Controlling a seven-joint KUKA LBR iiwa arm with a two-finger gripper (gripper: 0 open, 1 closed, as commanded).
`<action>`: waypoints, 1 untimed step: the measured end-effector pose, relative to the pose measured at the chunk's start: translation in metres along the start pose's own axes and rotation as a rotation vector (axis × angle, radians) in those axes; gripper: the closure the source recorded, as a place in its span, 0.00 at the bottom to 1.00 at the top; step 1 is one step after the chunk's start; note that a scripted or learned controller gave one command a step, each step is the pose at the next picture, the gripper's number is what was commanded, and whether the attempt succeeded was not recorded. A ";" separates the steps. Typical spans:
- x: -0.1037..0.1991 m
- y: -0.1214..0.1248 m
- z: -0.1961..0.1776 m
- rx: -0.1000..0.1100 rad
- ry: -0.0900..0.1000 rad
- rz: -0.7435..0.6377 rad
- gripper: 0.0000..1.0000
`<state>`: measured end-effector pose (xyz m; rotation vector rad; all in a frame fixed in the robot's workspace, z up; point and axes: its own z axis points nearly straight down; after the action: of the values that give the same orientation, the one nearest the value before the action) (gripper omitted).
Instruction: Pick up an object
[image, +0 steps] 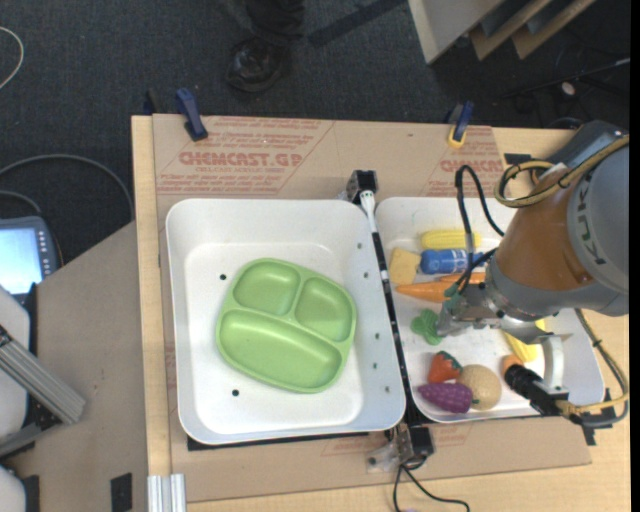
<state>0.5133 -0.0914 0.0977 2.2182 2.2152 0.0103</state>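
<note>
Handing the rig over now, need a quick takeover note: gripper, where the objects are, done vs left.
Gripper: low in the right bin, beside the green toy; nothing seen held.
Right bin holds the yellow corn, blue item, pale yellow block, orange carrot, red-and-orange piece, purple grapes, beige ball and a yellow piece under the arm.
Left bin holds the green divided plate.
Done: arm is down among the toys.
Left: no pick confirmed; grasp one object and lift it.
</note>
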 end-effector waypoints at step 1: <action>0.000 0.000 0.001 0.002 0.000 0.000 0.00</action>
<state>0.5129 -0.0914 0.0969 2.2194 2.2158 0.0089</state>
